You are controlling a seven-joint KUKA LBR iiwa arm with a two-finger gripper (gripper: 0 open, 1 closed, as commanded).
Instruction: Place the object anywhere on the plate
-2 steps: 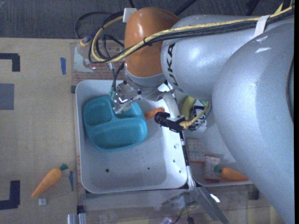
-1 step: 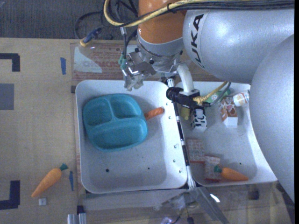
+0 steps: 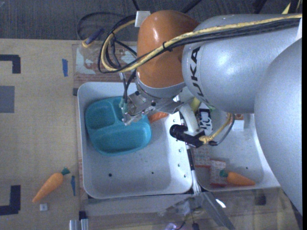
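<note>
The letters "UKA" are showing on the grey arm (image 3: 230,66) beside its orange band. The claw (image 3: 128,110) is hanging over the teal divided plate (image 3: 117,126) in the left bin (image 3: 134,176), its tip down at the plate's upper right; I cannot tell how it is set. An orange object (image 3: 157,116) is lying just beside the plate's right edge. A toy carrot (image 3: 238,178) is lying in the right bin (image 3: 249,147), another carrot (image 3: 49,186) on the counter (image 3: 38,138).

carrot (image 3: 48,187) lay on surface (image 3: 38,143) left of bins, second carrot (image 3: 239,178) sat in right bin (image 3: 249,152), blue tape strip (image 3: 64,67)
</note>
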